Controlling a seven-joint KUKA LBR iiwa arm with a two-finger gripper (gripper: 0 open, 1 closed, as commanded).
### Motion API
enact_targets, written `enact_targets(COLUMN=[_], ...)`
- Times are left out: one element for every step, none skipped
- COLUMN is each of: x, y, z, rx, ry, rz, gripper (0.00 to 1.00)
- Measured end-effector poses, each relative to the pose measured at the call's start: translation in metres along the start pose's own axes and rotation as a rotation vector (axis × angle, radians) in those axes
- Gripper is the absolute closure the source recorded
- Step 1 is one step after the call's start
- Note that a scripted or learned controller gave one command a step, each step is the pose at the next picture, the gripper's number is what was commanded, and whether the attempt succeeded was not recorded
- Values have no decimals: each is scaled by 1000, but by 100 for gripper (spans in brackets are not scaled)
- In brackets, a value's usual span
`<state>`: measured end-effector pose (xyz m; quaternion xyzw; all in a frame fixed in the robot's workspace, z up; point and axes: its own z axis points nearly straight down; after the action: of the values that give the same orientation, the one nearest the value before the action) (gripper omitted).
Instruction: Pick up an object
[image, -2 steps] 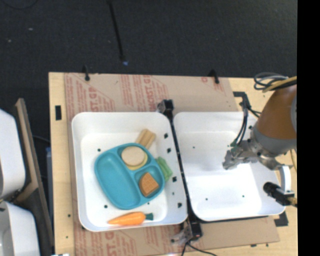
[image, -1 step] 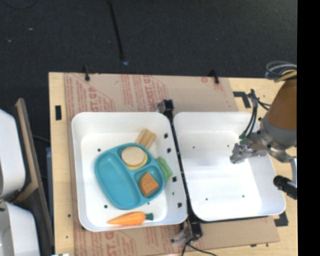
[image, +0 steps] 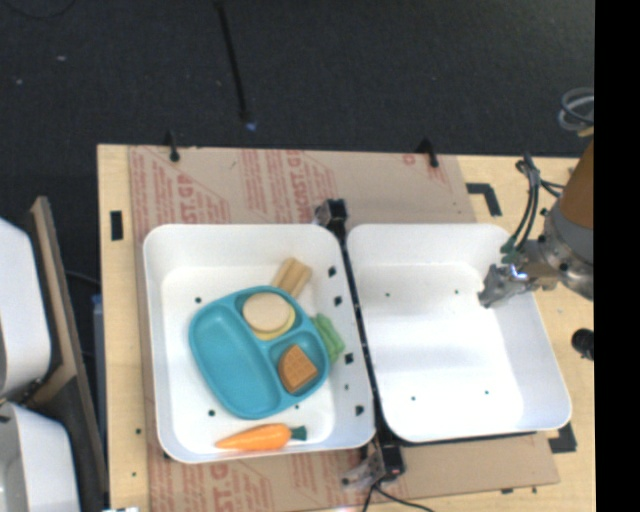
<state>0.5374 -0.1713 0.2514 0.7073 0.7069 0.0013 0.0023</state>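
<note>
The left bin (image: 180, 255) holds a blue divided plate (image: 232, 365) with a round beige cookie (image: 269, 312) and a brown waffle-like square (image: 298, 368) on it. A tan wooden block (image: 292, 275) lies just behind the plate, a green piece (image: 330, 337) pokes out at its right edge, and an orange carrot (image: 256, 437) lies at the bin's front. My gripper (image: 496, 288) hangs over the right side of the right bin (image: 450, 345), far from all these objects, with nothing seen in it.
A black divider (image: 350, 300) runs between the two bins. Cardboard (image: 250, 185) covers the bench behind them. Cables (image: 530, 200) trail from the arm at the right edge.
</note>
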Motion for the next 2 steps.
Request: enact_targets(x=[53,97], y=[8,11], z=[11,17], rx=[5,4], ry=[2,2], rz=[-4,-4], gripper=[100,100])
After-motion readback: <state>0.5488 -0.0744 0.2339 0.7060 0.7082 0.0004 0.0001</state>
